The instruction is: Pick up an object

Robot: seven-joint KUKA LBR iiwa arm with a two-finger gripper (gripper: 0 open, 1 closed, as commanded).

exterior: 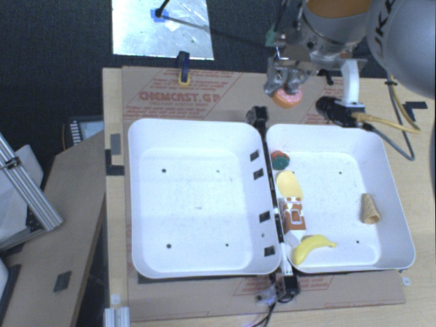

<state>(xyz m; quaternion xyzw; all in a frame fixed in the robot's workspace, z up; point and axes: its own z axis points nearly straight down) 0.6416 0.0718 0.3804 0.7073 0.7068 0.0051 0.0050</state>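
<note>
- Orange-pink and rounded, a small object sits between the fingers of the gripper, up above the far edge of the right bin; the fingers are closed in on it from either side, so it is held, hanging clear of the bin.
- Its shape reads as a squat blob, slightly wider than tall, so no clear long axis; which way it points I cannot tell.
- Down in the right bin, along the left wall: a red and green piece; just below it a pale yellow one, long axis running away from the camera; then an orange and white box.
- Near the front, a banana lies crosswise; a tan cone sits well apart by the right wall.
- Left bin: bare white floor.
</note>
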